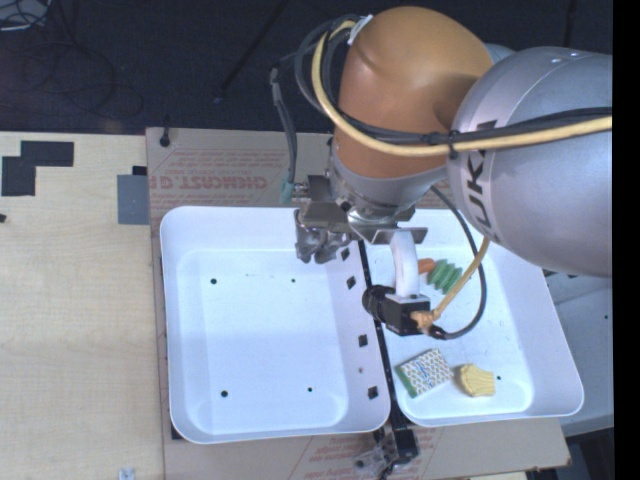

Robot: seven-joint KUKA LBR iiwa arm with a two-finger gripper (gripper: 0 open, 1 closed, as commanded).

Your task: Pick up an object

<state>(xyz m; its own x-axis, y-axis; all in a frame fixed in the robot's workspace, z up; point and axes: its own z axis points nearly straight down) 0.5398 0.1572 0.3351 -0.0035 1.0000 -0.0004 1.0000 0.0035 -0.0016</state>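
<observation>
The arm [520, 158] is running off the picture's right side, so its far length is being cut off, and its orange band [405, 68] is covering the back rim of the right bin [555, 368] and part of that bin's floor. The tool [318, 236] is hanging in shadow under the wrist, and whether its fingers are apart or together is staying too dark to tell. A green and orange object [440, 271] is lying partly hidden behind a white part and a yellow cable. Printed lettering on the cardboard [215, 180] is appearing mirrored and too blurred to read fully.
</observation>
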